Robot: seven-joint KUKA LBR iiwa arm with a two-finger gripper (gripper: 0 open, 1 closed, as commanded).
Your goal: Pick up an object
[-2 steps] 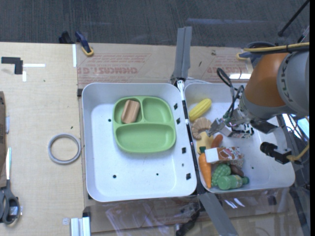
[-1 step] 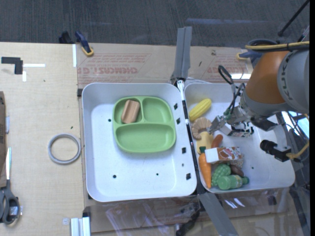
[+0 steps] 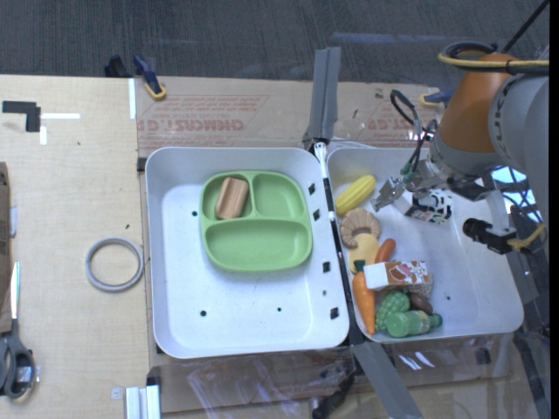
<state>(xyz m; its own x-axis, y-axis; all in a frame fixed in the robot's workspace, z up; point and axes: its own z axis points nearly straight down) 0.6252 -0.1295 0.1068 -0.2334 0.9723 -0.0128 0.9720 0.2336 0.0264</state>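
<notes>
Here, the gripper hung over the right bin, fingers' state unclear, w/ a yellow toy corn just left of it & a croissant below-left.

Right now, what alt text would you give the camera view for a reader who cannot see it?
A grey and orange arm reaches from the right, its gripper over the right bin, near a corn cob and a pile of toy food. The left bin holds a green plate with a bread roll in one compartment.
</notes>
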